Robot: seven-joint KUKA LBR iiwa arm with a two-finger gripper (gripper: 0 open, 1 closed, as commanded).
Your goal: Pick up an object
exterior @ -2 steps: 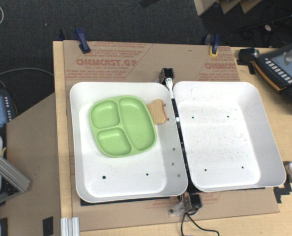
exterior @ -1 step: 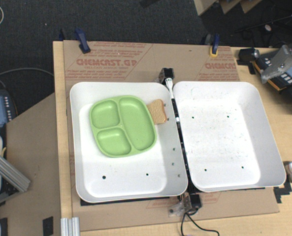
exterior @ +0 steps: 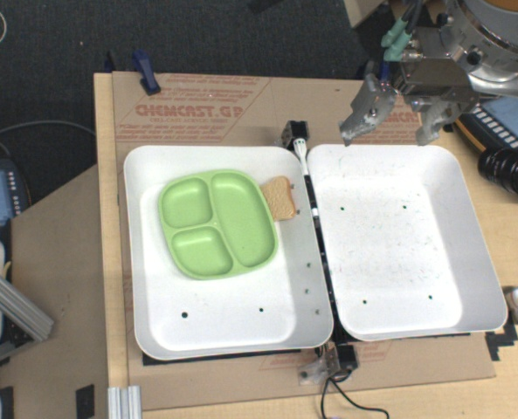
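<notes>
Claw (exterior: 390, 133) spread wide above the right bin (exterior: 468, 260); the board (exterior: 197, 103) seemingly reads "CHEMCAST GP".

Counted two white bins: left bin (exterior: 145, 234), right bin (exterior: 468, 234). One green divided plate (exterior: 217, 223) with three compartments, in the left bin. One tan cracker-like piece (exterior: 280, 198) touching the plate's right edge. One gripper (exterior: 390, 133) with two fingers.
</notes>
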